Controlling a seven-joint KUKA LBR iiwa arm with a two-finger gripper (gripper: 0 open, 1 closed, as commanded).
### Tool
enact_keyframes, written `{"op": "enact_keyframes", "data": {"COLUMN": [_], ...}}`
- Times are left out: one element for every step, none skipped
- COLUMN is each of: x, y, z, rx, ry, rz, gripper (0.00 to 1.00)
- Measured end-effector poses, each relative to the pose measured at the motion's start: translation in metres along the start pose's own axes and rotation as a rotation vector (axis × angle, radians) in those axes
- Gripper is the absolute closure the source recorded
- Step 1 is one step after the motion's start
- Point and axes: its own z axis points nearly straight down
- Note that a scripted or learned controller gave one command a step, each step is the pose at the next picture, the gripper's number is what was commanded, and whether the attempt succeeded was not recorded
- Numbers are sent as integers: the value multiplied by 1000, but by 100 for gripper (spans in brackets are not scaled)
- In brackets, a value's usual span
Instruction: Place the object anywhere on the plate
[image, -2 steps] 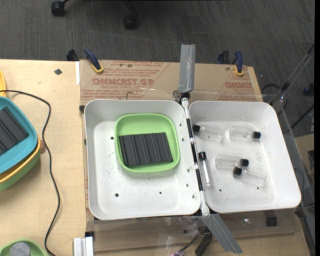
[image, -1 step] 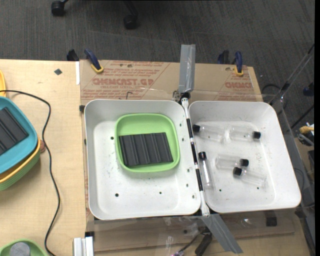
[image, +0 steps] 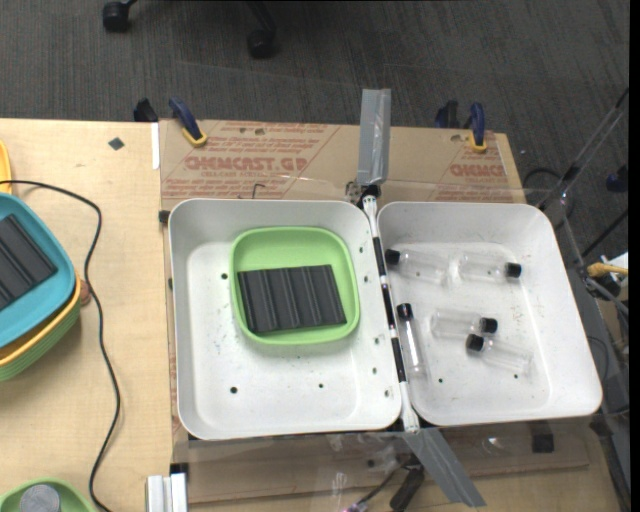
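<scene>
A square green plate sits in the left white bin, toward its back. A dark grey ribbed slab lies on the plate. In the right white bin lie several clear tubes with black caps: one at the back left, one at the back right, one along the left wall, and two near the middle.
Brown cardboard lies under and behind the bins, held by blue clamps. A teal and yellow stack of dishes stands at the far left on the wooden bench, with a black cable running past it.
</scene>
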Motion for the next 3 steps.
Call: {"op": "enact_keyframes", "data": {"x": [0, 0, 0], "y": [0, 0, 0], "z": [-48, 1, 1], "rx": [-2, 0, 0], "ry": [1, 0, 0], "rz": [-6, 0, 0], "gripper": [0, 0, 0]}}
